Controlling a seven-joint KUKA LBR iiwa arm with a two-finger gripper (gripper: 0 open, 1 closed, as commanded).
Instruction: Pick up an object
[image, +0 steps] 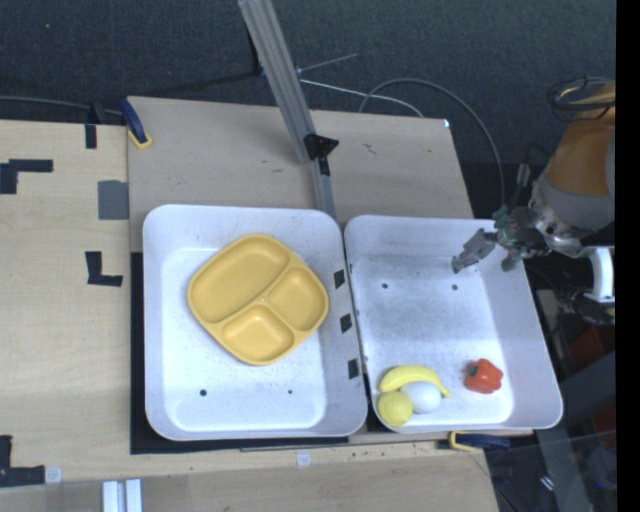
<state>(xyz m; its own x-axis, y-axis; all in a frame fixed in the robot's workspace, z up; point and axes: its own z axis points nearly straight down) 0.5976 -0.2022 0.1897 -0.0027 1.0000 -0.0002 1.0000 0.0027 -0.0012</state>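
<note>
In the right bin (440, 300), near its front edge, lie a yellow banana (412, 377), a yellow lemon (394, 408), a white egg-shaped ball (427, 398) and a red pepper (483, 376). My gripper (486, 249) hangs over the right bin's far right corner, well away from these objects, with its fingers spread and nothing between them. A yellow divided plate (258, 298) rests in the left bin (170, 330).
A grey metal bar (290, 90) slants across the back of the bench toward the gap between the bins. Cables loop behind the right bin. The arm's orange-banded wrist (580, 170) stands at the right edge.
</note>
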